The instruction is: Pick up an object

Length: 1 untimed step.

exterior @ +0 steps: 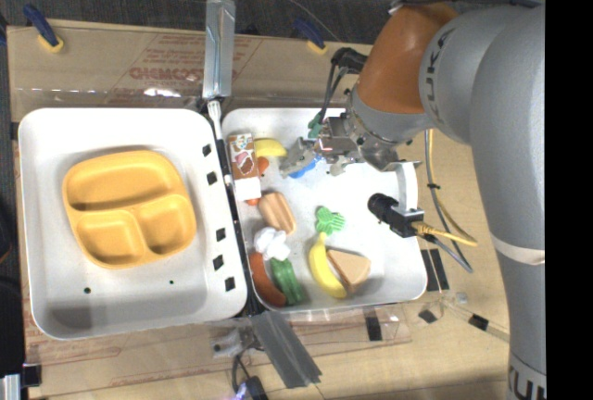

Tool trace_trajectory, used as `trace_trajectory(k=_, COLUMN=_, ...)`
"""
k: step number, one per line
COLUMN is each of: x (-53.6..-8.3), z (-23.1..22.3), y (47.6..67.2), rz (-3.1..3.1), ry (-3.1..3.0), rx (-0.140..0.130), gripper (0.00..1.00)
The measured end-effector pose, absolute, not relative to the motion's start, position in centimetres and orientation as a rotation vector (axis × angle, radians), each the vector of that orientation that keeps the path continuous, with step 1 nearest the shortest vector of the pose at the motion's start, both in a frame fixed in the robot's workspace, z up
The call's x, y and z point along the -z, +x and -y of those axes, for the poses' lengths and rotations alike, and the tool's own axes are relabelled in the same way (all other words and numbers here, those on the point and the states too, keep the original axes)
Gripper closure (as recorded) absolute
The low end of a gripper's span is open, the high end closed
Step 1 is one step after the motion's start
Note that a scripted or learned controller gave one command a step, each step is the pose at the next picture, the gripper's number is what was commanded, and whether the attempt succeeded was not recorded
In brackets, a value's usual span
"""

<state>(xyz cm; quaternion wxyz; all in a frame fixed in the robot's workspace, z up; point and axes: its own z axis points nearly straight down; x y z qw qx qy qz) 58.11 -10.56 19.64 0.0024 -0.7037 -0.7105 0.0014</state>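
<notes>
Divided tray [130, 204] in left bin [37, 231]; toy foods [306, 241] in right bin [408, 282], prob. end effector [320, 148] over its far side.

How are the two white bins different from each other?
The left bin holds one yellow tray with sections; the right bin holds many small toy foods, such as a banana and a hot dog. The gripper hangs over the right bin, not the left bin. Both are shallow and white, side by side.

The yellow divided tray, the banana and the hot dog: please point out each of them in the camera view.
yellow divided tray [130, 204], camera view, on the ridge between its compartments.
banana [320, 268], camera view, on the middle of its curved body.
hot dog [276, 212], camera view, on the middle of its bun.
</notes>
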Motion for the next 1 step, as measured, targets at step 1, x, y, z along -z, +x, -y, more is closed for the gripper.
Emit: trace_trajectory(k=1, x=-9.11, z=11.11, y=62.02, rz=2.244, ry=-2.198, rx=-0.005, gripper=0.00)
